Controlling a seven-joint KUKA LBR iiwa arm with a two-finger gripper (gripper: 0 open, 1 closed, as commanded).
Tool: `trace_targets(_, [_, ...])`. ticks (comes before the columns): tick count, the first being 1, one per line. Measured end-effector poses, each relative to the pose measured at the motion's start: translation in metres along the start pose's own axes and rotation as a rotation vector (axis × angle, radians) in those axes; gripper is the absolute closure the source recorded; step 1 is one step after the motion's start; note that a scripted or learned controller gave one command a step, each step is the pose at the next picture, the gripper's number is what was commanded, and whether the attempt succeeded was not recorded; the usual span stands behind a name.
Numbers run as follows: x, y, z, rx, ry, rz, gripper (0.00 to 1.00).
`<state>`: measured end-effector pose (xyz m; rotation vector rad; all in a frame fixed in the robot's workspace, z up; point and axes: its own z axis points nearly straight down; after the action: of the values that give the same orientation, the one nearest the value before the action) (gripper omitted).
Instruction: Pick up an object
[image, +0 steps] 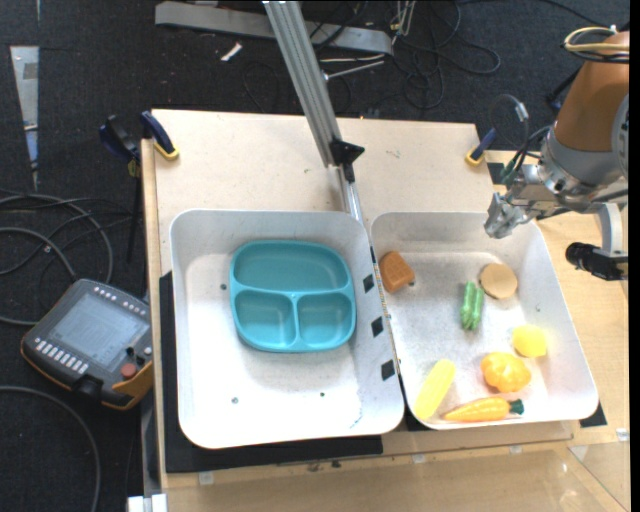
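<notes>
My gripper (498, 222) hangs above the far right rim of the right bin (560, 300), with nothing seen in it. Inside that bin lie a brown bread piece (396, 270), a round tan item (498, 281), a green pod (471, 305), a small yellow piece (530, 342), an orange-yellow fruit (506, 372), a yellow banana (434, 389) and an orange carrot (483, 408). The tan item is the nearest thing below the gripper.
The left bin (200, 300) holds a teal divided plate (293, 295). A grey metal pole (312, 85) slants down from the top to the bins' shared edge. Clamps sit at the bench's far corners. A teach pendant (90, 345) lies on the floor at left.
</notes>
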<state>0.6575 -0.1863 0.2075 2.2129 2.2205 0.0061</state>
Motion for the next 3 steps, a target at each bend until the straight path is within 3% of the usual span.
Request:
trace_targets(1, [0.0, 0.002, -0.054, -0.001, -0.001, 0.0, 1.0])
trace_targets(3, [0.128, 0.004, -0.051, 0.008, 0.004, -0.005, 1.0])
